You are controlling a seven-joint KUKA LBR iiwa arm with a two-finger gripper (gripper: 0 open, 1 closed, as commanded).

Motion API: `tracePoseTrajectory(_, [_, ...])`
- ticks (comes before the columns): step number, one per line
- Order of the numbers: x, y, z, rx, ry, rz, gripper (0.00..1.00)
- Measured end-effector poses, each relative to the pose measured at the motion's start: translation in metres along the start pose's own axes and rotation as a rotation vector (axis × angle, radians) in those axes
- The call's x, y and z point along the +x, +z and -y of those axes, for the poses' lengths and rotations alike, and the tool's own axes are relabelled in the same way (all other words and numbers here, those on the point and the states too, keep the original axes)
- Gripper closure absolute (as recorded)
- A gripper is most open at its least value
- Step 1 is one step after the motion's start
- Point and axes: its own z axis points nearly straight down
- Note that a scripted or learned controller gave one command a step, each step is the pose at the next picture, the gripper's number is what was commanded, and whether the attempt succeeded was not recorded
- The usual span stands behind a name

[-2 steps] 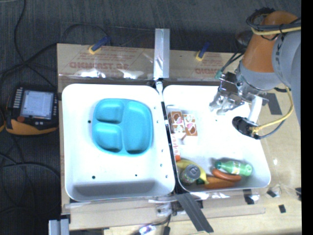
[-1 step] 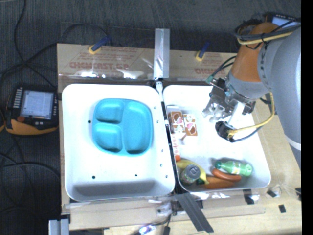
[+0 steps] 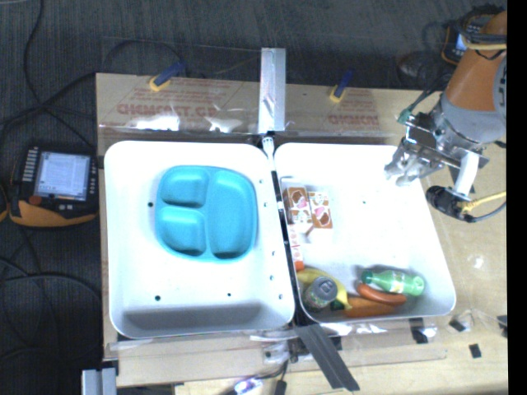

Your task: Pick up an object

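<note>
The gripper (image 3: 403,169) hangs over the right bin's (image 3: 370,220) far right corner, well apart from everything in it; nothing sits between its fingers, though whether they are spread or closed I cannot tell at this angle. The likeliest thing to pick, a green bottle (image 3: 394,282), lies on its side along the bin's near edge toward the right corner, touching an orange carrot-like piece (image 3: 375,304) just in front of it. The bottle looks light, stiff and smooth, likely to roll or slip, so a grip across the middle of its body seems best. A yellow-and-grey item (image 3: 319,290) rests near the near left corner, and a flat patterned packet (image 3: 307,207) lies against the left wall, thin and hard to pinch. The left bin (image 3: 132,303) holds a blue divided tray (image 3: 206,212) near its centre.
</note>
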Motion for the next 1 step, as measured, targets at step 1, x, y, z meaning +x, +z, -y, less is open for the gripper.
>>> tracePoseTrajectory(1, [0.0527,0.0187,-0.0315,0.0,-0.193,0.0,1.0])
